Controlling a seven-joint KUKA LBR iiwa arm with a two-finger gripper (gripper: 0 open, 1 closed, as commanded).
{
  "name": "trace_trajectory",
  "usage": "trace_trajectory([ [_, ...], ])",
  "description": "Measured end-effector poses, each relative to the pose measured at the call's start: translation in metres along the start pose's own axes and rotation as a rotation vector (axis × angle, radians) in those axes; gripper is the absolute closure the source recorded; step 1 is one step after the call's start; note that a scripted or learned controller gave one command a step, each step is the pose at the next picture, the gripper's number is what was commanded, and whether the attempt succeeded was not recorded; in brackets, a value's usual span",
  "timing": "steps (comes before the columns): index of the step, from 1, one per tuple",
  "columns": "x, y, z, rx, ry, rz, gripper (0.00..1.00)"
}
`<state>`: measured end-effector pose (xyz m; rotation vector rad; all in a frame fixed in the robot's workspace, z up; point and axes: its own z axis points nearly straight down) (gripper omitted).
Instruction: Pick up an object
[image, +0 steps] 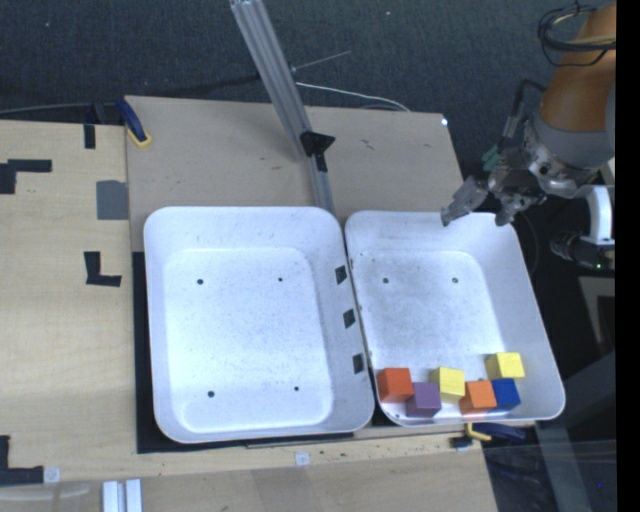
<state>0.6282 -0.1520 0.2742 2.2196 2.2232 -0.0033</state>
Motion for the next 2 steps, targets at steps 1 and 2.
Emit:
trace_trajectory([
  [1,0.042,-0.054,0.036,0.007,0.003,-0.001,0.0],
  [2,0.055,-0.027,0.1,0.006,0.002,0.0,0.0],
])
